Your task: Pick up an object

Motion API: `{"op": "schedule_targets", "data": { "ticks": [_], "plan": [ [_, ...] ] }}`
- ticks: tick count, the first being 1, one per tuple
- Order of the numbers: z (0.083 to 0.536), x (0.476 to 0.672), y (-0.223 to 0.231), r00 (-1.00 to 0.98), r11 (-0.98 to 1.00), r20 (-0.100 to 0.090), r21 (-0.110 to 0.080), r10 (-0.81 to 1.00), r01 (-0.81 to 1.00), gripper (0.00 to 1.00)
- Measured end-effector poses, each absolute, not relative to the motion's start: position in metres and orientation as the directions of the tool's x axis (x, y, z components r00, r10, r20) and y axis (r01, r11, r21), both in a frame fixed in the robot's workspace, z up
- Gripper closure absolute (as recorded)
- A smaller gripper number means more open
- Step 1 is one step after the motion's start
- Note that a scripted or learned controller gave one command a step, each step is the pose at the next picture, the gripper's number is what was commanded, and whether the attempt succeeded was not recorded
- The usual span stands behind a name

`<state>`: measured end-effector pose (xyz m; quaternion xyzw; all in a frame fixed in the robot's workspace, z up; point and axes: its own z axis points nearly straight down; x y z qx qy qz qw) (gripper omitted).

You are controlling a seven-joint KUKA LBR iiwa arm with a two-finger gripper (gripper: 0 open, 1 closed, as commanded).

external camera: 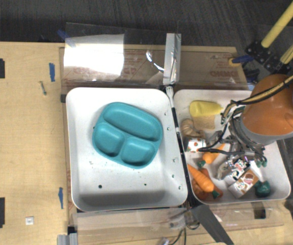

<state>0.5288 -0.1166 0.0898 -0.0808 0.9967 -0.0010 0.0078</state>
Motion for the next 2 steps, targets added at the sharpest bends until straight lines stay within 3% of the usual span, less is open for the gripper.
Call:
{"op": "schedule_targets", "data": {
  "ticks": [1, 2],
  "plan": [
    [0.089, 0.528, -0.137, -0.971, 0.972, -0.016, -0.003, -0.237, -0.237, 0.0],
    [0.102, 0.531, -0.137, -0.971, 0.971, -0.027, -0.008, -0.237, -0.237, 1.0]
  ]
}}
